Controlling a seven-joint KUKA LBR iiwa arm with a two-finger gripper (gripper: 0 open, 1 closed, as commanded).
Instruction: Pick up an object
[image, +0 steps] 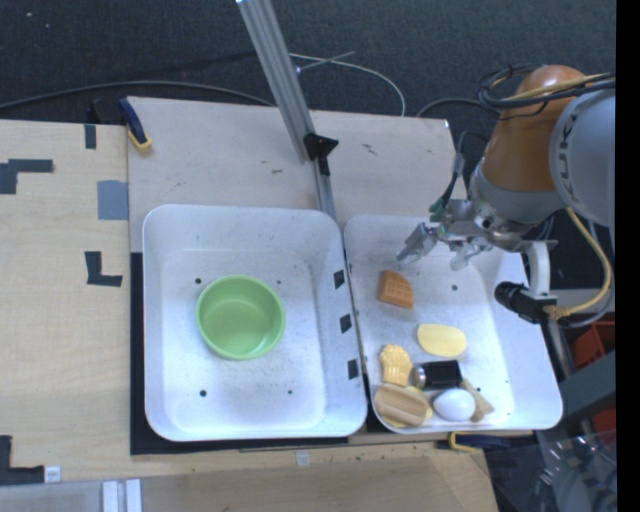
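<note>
My gripper (440, 250) hangs over the far part of the right bin (520, 400), its two fingers spread open with nothing between them. An orange waffle-like block (395, 289) lies just below and left of the fingertips. Nearer the front of that bin sit a yellow lemon-shaped piece (441, 340), a yellow corn-like toy (396, 364), a small black block (438, 375), a white egg (454, 404) and a tan bread-like piece (401, 405). A green bowl (240, 317) rests in the left bin (170, 400).
A slanted metal pole (285, 80) runs from the top down to the divider between the bins. Cables lie on the dark floor behind the bench. A blue and yellow clamp (135, 125) sits at the bench's far left corner.
</note>
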